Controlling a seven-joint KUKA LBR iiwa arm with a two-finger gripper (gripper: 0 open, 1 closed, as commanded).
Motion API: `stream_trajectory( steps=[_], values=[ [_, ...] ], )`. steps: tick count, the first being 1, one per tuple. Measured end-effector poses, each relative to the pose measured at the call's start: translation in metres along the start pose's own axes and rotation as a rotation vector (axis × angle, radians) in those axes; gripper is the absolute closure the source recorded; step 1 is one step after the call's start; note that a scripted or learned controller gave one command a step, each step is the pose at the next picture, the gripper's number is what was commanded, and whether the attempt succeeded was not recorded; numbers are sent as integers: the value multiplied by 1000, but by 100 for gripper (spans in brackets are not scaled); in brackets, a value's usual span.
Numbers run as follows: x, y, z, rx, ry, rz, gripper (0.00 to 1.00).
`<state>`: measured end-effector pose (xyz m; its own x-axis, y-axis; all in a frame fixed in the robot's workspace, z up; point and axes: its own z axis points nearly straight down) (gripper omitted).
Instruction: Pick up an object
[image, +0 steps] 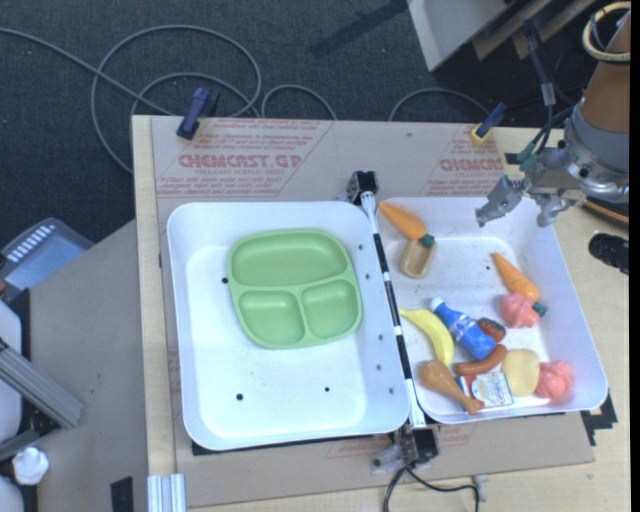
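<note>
Gripper (523, 204) open wide, holding nothing, above back edge of right bin (578, 330), toy carrot (403, 221) nearby

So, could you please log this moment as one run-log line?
gripper: open, holding nothing, above right bin's far edge | toys: in right bin | green tray: left bin

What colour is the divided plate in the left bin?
The divided plate is light green, seen clearly in the camera view, lying in the white left bin.
</note>
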<state>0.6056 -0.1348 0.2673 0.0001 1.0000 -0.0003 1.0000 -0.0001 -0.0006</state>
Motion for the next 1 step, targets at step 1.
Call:
stream_trajectory(
  steps=[1],
  values=[
    [-77,30,119,2,0,1,0]
  ],
)
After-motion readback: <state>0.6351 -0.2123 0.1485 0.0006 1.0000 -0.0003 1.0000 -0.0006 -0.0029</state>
